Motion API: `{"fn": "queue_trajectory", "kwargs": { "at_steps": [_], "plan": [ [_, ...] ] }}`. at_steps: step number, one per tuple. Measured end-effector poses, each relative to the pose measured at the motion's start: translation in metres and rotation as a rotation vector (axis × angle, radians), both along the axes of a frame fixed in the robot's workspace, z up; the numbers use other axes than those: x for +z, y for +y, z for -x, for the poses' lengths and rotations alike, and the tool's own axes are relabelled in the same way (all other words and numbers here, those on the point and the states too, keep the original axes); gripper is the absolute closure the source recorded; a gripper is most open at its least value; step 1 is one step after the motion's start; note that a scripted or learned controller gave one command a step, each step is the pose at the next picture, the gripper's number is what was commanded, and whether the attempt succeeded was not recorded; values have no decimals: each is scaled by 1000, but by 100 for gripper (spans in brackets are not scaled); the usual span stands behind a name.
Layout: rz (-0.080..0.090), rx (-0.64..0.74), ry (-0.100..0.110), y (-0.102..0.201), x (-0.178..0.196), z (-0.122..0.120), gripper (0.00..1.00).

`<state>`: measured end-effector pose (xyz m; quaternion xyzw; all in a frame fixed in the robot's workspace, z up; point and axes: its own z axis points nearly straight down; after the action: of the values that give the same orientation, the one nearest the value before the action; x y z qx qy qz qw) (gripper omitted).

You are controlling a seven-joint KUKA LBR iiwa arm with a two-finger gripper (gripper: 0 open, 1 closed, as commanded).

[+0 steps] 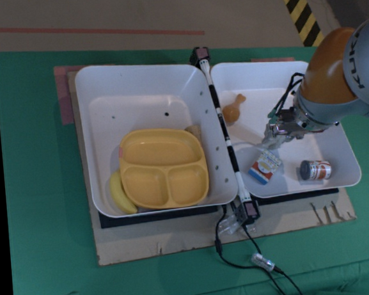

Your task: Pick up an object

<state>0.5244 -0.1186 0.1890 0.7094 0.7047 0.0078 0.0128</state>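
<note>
1. Far left, the left bin (96, 87) carries a yellow divided tray (164, 168), and a banana (120, 194) lies tucked against the tray's lower-left edge.
2. Moving across the divider into the right bin (341, 175): a small brown drumstick-shaped toy (234, 110) rests near its upper-left corner.
3. Lower down, a small carton (263, 167), red, white and blue, lies tilted near the bin's left wall.
4. Right above that carton hangs the gripper (272, 140), tips close to it; whether it is spread or pinching, I cannot tell.
5. Further right, a small can (315, 170) lies on its side, apart from the carton.
</note>
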Motion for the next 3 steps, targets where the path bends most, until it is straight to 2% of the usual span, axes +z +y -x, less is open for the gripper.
{"fn": "queue_trajectory", "kwargs": {
  "at_steps": [1, 2, 3],
  "plan": [
    [3, -1, 3, 17, 0, -14, 100],
    [6, -6, -8, 14, 14, -16, 100],
    [1, -2, 0, 15, 0, 3, 100]
  ]
}}
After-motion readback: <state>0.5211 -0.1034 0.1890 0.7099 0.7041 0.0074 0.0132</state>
